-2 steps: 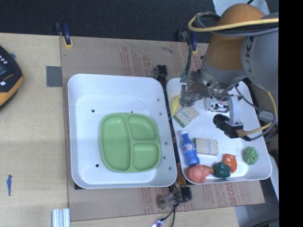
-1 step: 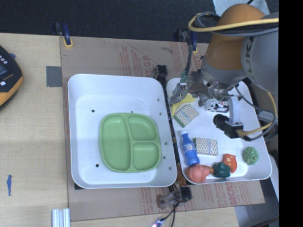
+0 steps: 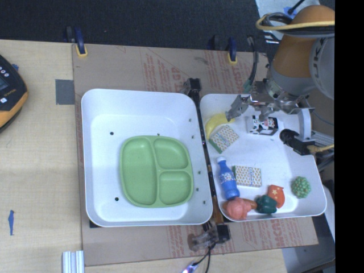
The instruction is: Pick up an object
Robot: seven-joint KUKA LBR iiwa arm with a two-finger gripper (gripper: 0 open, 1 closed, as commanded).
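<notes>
Landmark: right bin (image 3: 318, 209). At its near edge sit a pink toy (image 3: 239, 208), a dark green piece (image 3: 265, 205), an orange-red piece (image 3: 275, 193) and a green bumpy ball (image 3: 301, 186). Just behind them, a blue bottle (image 3: 227, 178) beside a checkered packet (image 3: 248, 176). Mid-bin, a second checkered packet (image 3: 224, 137) touches a yellow item (image 3: 215, 123). At the far end the tool (image 3: 250, 110) hovers, nothing visibly held; fingers apart or together: cannot tell. Likely pick: the yellow item or packet just beside it. To do it well, centre over 1 object, descend straight, avoid the bin wall.
</notes>
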